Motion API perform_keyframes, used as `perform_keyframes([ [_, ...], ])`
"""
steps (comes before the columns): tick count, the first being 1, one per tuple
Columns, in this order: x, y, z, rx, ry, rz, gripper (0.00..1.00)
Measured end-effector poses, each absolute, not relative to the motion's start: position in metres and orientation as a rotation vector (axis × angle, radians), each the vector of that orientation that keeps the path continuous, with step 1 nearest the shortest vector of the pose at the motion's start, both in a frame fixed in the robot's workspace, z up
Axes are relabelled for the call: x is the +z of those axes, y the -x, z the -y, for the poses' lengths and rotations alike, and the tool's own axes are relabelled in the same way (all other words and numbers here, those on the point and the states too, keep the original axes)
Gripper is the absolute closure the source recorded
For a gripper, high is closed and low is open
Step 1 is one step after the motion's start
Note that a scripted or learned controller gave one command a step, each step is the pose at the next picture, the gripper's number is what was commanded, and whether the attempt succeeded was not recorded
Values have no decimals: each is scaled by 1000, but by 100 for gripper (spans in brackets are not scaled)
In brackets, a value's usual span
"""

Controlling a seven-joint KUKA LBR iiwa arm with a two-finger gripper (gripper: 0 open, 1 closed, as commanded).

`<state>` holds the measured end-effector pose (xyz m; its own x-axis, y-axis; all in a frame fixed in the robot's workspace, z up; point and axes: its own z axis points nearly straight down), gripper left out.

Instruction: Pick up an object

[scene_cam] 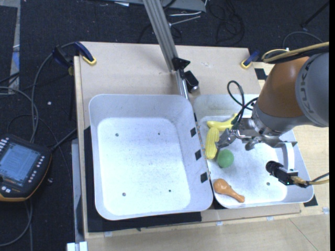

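Bulky grey arm (pixel 314 90) with broad orange band (pixel 280 88); black cable (pixel 238 95) looped beside metal tool (pixel 229 138)

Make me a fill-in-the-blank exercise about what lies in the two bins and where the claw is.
1. The corn cob lies in the ____ bin.
2. The ball beside the corn is coloured ____.
3. The claw hangs over the ____ bin.
4. The orange toy lies nearest that bin's ____ edge.

Missing words: right; green; right; front
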<state>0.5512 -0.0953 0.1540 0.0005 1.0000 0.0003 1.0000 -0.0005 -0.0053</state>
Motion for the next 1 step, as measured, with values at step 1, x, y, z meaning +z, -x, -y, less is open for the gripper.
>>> perform_keyframes([
  [1, 104, -552, 96, -1, 2223, 2222, 0],
])
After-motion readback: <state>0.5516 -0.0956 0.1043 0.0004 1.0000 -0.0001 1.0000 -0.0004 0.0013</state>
